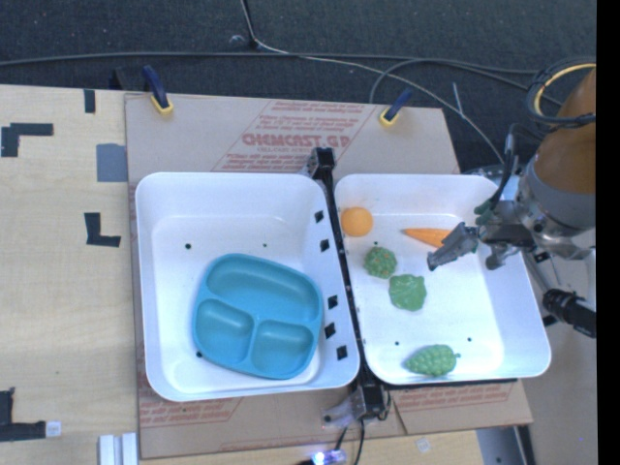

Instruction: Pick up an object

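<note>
- Overhead, two shallow white bins sit side by side on a cardboard sheet (291,139), which lies on a pale wooden bench (58,260).
- Left bin (155,197): one blue divided tray (257,316), three compartments, lying towards the bin's front half, nearer its right wall.
- Right bin (513,356): five small items.
- Orange ball (356,222): far left corner of the right bin, just beside the divider between the bins.
- Carrot (426,235): near the bin's far wall, about midway along it, lying roughly level, its tip pointing left.
- Green lumpy piece (381,261): left of centre, below the ball.
- Second green piece (408,292): just beside the first, a little nearer the front.
- Third green piece (432,360): close to the front wall, well apart from the others.
- Arm (567,163): grey with an orange band, reaching in over the right bin's right wall.
- Gripper (451,249): dark, hanging over the carrot's right end; whether its fingers are parted or closed cannot be told, nor whether it touches the carrot.
- Two blue-and-yellow clamps (158,93) pin the cardboard's far edge.
</note>
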